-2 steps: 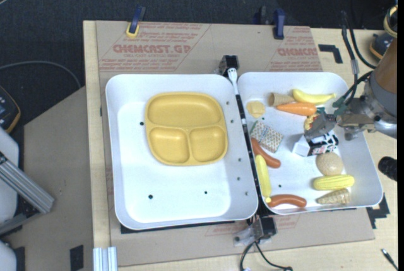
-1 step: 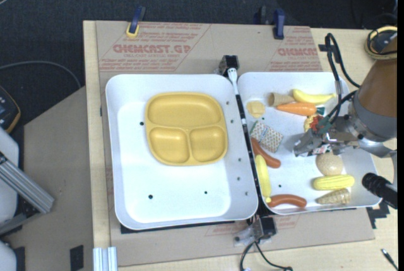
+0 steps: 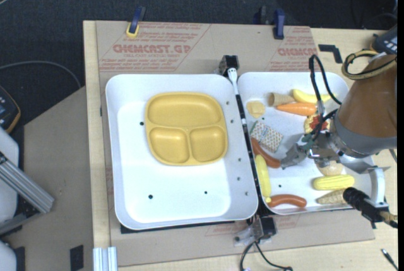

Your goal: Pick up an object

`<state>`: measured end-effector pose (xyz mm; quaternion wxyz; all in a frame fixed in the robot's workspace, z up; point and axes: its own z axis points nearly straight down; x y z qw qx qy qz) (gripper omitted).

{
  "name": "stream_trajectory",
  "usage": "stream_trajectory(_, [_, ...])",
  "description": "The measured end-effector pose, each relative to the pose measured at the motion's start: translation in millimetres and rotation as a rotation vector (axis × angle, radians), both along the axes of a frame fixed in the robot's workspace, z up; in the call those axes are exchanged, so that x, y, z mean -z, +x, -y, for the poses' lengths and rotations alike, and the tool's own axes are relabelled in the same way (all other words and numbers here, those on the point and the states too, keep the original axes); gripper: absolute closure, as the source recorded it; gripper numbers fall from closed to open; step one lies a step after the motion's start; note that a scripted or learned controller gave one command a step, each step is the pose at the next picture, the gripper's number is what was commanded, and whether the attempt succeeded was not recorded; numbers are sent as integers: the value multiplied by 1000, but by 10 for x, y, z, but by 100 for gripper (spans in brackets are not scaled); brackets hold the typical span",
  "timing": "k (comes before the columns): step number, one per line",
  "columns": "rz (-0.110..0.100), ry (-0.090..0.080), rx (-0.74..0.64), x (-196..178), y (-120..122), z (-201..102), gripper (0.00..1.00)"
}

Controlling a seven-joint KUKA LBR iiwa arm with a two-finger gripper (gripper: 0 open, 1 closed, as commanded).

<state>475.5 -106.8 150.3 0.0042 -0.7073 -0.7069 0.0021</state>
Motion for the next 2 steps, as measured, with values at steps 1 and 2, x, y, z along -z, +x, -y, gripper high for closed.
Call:
stream_trajectory(1, [1, 0, 1, 463, -89, -6, 0])
stream_trajectory(2, [4, -1, 0, 670, -96, -14, 0])
